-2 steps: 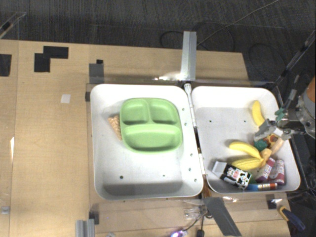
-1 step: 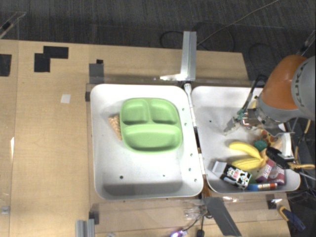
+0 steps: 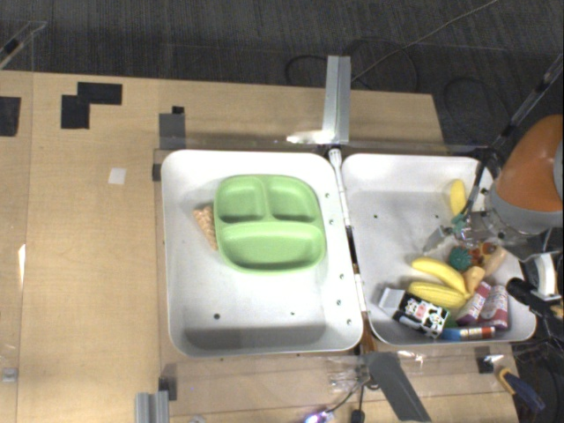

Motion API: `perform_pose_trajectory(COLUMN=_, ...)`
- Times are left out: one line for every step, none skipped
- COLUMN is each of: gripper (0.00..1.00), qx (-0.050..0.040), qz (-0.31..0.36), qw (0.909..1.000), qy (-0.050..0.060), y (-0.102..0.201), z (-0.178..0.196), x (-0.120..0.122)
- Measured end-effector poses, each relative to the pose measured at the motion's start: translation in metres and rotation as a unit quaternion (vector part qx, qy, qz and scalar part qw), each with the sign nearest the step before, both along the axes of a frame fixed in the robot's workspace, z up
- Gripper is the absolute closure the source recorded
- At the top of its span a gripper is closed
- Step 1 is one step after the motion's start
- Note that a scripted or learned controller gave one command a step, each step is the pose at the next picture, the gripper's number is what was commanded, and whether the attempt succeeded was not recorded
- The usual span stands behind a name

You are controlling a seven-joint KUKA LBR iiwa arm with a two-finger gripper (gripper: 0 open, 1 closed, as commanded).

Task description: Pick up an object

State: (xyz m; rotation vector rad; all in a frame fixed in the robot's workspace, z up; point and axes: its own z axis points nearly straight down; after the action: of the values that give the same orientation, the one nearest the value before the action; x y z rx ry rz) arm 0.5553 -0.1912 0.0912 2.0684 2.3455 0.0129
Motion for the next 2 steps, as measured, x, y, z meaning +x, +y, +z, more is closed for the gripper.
perform_pose_trajectory(gripper=1.0, qx=0.0012, qz=0.0, qw=1.0, qy=-0.003, y=0.002, z=0.013, x=0.003)
perform_pose_trajectory(gripper=1.0, qx=0.0021, qz=-0.096, qw=0.9954, qy=0.004, y=0.035, z=0.081, x=0.097)
